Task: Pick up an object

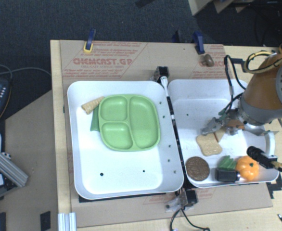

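The right bin (198, 93) holds a tan bread slice (209, 145), a round brown cookie (198, 168), a green piece (226, 163), a black block (226, 175) and a small orange fruit (247, 168). My gripper (217, 125) hangs low in this bin, just above and to the right of the bread slice, close to its upper edge. Whether it touches the slice cannot be made out. The grey arm with its orange band (263, 88) comes in from the right.
In the left bin (83, 143) lie a green divided plate (130, 121) and a tan cracker (92, 105) at its upper left corner. A black divider (170, 114) runs between the bins. Cables loop above the wrist.
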Robot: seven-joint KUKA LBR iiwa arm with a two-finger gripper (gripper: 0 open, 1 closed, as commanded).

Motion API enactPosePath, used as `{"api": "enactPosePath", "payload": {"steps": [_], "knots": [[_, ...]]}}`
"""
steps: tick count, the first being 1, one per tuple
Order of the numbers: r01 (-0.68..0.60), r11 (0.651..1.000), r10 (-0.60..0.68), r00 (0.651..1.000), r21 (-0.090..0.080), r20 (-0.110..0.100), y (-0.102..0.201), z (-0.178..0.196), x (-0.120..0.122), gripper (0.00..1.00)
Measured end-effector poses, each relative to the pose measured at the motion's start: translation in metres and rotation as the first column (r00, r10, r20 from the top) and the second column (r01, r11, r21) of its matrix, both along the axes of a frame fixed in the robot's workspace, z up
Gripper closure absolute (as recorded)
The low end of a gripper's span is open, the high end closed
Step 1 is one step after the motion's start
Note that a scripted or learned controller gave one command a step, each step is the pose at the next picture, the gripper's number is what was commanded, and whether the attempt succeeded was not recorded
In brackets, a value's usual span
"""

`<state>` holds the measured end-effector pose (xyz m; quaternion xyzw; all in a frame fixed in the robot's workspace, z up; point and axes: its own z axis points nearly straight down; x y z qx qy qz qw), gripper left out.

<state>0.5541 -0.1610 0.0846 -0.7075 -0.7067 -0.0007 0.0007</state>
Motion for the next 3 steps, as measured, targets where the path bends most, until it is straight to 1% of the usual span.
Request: {"api": "enactPosePath", "payload": {"steps": [1, 2, 3], "knots": [[0.0, 1.0, 0.0, 1.0, -0.004, 0.011, -0.001, 0.015, 0.003, 1.0], [-0.002, 1.0, 0.002, 1.0, -0.004, 0.004, -0.002, 0.057, 0.006, 1.0], [-0.002, 1.0, 0.002, 1.0, -0.004, 0.005, -0.004, 0.1, 0.006, 1.0]]}}
